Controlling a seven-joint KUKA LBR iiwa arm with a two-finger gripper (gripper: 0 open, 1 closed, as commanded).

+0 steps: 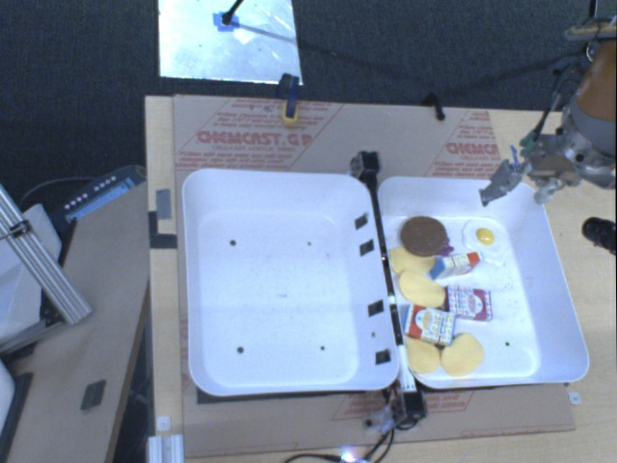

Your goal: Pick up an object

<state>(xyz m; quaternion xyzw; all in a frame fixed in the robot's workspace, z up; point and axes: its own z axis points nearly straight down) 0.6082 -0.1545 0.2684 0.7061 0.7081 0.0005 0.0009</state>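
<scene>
The gripper (521, 179), spread and holding nothing, hangs over the right bin's (564, 287) far edge; the carton (433, 325) (light, stiff, likely slick) suits a pinch across its narrow sides.

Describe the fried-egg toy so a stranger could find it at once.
Start at the right-hand bin, the one holding all the small items. Look to its far side, just right of the round brown disc. The fried egg lies there: a flat white patch with a yellow yolk at its centre, unlike the plain pale-yellow pieces and printed packets nearer the camera.
</scene>
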